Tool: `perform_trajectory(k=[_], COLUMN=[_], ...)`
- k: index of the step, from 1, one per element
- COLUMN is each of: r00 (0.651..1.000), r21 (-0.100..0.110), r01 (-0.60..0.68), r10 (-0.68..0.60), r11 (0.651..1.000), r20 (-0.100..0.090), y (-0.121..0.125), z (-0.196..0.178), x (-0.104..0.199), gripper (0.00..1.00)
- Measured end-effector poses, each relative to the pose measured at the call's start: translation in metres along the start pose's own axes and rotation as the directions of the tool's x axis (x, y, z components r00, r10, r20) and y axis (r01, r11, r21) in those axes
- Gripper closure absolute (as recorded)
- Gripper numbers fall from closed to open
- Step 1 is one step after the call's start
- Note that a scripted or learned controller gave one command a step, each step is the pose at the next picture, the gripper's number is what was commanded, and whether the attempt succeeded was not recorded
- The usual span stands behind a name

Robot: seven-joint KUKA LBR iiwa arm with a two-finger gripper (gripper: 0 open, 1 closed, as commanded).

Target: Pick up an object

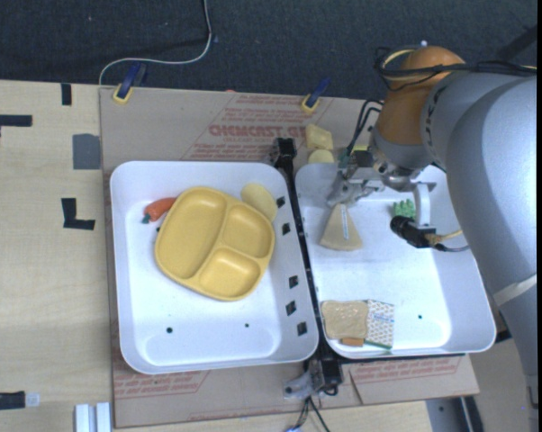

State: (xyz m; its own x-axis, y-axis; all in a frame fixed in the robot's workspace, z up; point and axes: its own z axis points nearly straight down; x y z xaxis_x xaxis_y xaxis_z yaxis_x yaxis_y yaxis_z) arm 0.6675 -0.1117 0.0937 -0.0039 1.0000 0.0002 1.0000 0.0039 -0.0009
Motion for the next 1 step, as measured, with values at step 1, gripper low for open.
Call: perform_trajectory(k=[1], r00=[1.0], r21=[0.0], r01=[0.0], r10=[0.0], r11=[1.0], r20=[0.001], y=[0.0], z=[-0.0001], x=[-0.0001], gripper=[0.0])
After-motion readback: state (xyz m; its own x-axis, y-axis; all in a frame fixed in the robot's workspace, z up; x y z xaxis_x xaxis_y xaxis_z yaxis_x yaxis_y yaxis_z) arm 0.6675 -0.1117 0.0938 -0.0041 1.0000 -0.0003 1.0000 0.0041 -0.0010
